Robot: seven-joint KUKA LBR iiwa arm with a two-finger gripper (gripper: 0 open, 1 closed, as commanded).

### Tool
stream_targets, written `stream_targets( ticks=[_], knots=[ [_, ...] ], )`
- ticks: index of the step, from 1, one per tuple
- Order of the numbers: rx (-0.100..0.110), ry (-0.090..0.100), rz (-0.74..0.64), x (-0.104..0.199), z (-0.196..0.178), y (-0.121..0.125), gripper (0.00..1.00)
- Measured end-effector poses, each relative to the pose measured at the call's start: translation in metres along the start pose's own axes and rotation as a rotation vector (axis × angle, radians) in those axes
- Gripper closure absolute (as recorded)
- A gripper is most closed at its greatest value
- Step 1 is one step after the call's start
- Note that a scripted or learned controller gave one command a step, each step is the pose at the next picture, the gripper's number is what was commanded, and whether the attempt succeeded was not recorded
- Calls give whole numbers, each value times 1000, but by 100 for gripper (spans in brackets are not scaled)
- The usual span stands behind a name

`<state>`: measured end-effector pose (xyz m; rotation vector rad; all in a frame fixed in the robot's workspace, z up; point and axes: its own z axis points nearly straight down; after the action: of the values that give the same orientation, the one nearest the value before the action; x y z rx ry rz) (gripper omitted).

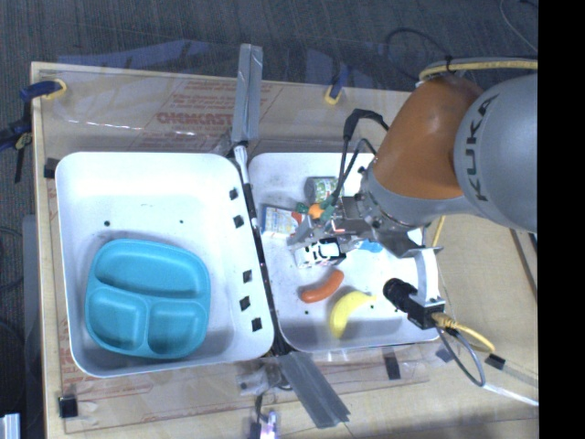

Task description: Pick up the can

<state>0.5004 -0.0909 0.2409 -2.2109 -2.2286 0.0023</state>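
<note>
1. Can (322,188): in the right bin (291,335), close to its far wall, just left of the arm (439,144) and partly tucked under the cables running down from the wrist.
2. Gripper (322,248): lower in the same bin, near its middle, nearer the camera than the can; near it but apart, nothing seen held.
3. Open or closed: cannot tell, the tip being a dark-and-white clutter beneath the wrist.
4. Can's pose: greenish label showing, too small and too hidden to tell its long axis or which way it points.
5. Nearby: an orange sausage-shaped toy (322,287) and a banana (345,313) on the near side of the gripper; a flat blue-and-white packet (277,218) to its left.
6. Left bin (64,183): a blue divided tray (146,298), well apart from the can.
</note>
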Motion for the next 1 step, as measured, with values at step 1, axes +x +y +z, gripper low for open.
stream_targets(
  ticks=[1],
  knots=[
    [-4, -2, -3, -106, -67, 63, 0]
  ],
)
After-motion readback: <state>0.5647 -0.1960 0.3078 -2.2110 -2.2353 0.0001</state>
